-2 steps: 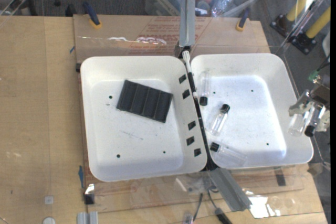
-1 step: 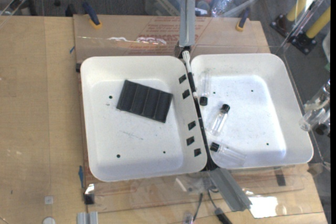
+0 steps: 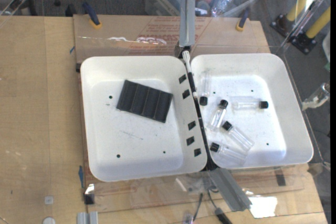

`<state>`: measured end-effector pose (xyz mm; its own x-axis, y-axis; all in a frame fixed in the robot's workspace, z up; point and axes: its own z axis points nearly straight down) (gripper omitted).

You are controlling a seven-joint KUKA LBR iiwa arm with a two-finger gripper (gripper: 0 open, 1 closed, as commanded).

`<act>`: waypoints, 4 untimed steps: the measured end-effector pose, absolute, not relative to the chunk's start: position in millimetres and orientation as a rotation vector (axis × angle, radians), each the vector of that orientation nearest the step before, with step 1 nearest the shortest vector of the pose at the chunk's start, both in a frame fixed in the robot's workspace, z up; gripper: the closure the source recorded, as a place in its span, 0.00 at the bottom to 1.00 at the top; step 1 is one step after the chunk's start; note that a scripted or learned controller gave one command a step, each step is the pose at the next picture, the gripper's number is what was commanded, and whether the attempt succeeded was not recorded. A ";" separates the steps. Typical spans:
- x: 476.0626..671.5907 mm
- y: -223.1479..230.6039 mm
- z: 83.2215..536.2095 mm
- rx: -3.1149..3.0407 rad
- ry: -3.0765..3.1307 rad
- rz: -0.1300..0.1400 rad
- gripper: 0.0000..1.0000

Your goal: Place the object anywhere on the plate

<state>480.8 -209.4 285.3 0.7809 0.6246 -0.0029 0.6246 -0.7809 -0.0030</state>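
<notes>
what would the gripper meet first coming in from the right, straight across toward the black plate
Likely the right bin's rim, then the capped vials inside, if it travels low; height can't be judged.

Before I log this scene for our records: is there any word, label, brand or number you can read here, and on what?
Red printing on the cardboard sheet behind the bins: too blurred to read.
Black ribbed plate in the left bin: no marking seen.
Clear vials with black caps in the right bin: no readable labels.

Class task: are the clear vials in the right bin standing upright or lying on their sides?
Lying down. The vials rest lengthwise on the right bin floor, black caps pointing sideways.
</notes>
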 end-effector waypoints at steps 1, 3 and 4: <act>481.1 -209.1 294.5 -2.961 -1.044 0.009 1.00; 481.6 -208.4 303.4 -2.959 -1.049 0.014 1.00; 481.8 -207.9 303.3 -2.958 -1.050 0.015 0.00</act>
<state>481.8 -207.9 303.3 0.7762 0.6305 -0.0079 0.6304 -0.7762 -0.0062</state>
